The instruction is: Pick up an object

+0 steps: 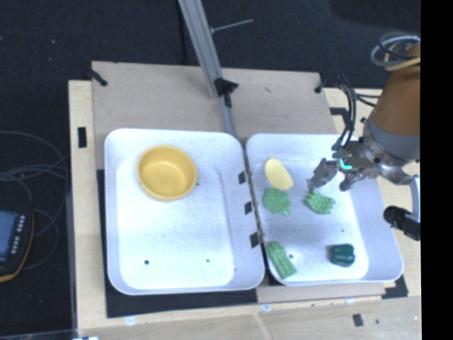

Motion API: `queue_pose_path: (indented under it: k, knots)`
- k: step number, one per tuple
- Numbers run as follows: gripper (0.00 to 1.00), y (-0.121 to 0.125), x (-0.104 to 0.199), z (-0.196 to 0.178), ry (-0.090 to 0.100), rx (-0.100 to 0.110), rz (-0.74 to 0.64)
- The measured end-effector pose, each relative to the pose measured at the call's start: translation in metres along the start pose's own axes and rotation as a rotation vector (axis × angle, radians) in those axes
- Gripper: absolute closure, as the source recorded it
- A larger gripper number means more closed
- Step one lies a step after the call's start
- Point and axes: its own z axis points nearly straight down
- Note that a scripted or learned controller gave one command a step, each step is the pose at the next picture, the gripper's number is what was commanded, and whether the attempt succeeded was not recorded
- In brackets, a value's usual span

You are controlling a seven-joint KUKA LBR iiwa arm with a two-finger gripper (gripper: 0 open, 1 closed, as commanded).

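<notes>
The right bin (368,218) holds several small items: a yellow oval piece (278,174), a green leafy piece (277,202), a ridged light green piece (320,203), a long green piece (282,259) near the front left corner, and a dark green pepper-like piece (342,255). My gripper (331,178) hangs over the right bin's middle, just above and slightly right of the ridged green piece. Its two fingers stand spread apart with nothing between them. The orange-banded arm (400,112) reaches in from the right.
A yellow bowl (167,173) sits in the back left of the left bin (177,253). A grey metal post (202,37) slants up from between the bins at the back. Cables loop beside the arm at the right.
</notes>
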Motion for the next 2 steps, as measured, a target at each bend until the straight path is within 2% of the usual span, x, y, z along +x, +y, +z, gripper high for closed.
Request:
queue_pose_path:
  k: [1, 2]
  knots:
    - [0.00, 0.000, 0.000, 0.000, 0.000, 0.000, 0.000]
    - [0.00, 0.001, 0.001, 0.042, -0.001, 0.003, 0.000]
